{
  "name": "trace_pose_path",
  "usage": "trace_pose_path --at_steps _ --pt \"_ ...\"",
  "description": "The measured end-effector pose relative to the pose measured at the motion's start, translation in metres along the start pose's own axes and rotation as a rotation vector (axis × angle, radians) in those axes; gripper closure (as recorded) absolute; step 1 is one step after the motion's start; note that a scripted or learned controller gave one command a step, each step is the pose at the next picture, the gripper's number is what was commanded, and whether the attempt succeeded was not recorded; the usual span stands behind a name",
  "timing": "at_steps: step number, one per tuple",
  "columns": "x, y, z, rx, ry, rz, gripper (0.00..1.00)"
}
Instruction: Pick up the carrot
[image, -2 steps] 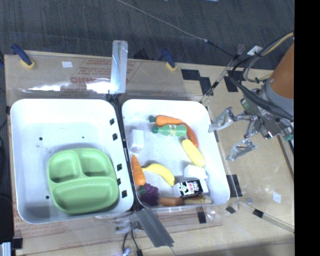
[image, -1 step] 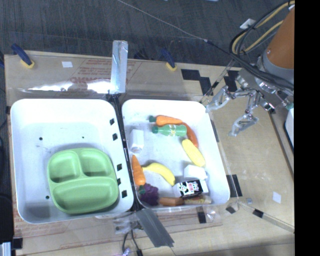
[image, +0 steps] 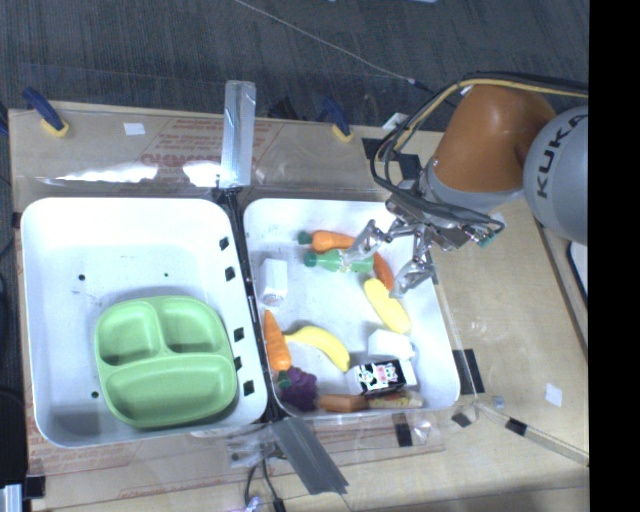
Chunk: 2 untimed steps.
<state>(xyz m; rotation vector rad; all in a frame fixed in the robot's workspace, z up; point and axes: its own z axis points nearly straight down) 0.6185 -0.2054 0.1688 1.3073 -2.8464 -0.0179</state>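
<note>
Orange and tapered, the carrot (image: 276, 343) lies lengthwise against the left wall of the right bin (image: 448, 345), at about 8 o'clock from that bin's centre, its narrow end toward 12 o'clock. At its lower end sits a dark purple, knobbly grape cluster (image: 297, 386); just beside it at 3 o'clock curves a smooth yellow banana (image: 322, 344). A second orange, carrot-like piece (image: 332, 241) with a green tip rests near the bin's 12 o'clock wall, touching a green-and-clear item (image: 334, 261). Further contents: a white cylinder (image: 274, 280) at 10 o'clock, a yellow oblong fruit (image: 387, 306) at 3 o'clock, a small orange piece (image: 383, 271) above it, a white block (image: 392, 346), a black-and-white printed carton (image: 381, 376) and a reddish-brown stick-shaped item (image: 345, 403) along the 6 o'clock wall.

The left bin (image: 60, 240), glossy white plastic, bears a matte green compartment plate (image: 166, 360) with rounded corners.

The gripper (image: 395, 258) hangs over the right bin's 1 o'clock sector, well apart from the carrot, its metal fingers (image: 417, 272) spread and pointing toward 7 o'clock, pinching nothing. The grey arm (image: 562, 170) with its orange band (image: 488, 138) enters from 3 o'clock, black cables looped above the wrist.
</note>
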Motion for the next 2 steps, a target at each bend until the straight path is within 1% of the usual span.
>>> trace_pose_path --at_steps 1,2 --pt "-0.053 0.034 0.074 0.022 -0.007 -0.204 0.00" --pt "-0.048 0.050 -0.083 0.027 -0.005 -0.431 0.00"
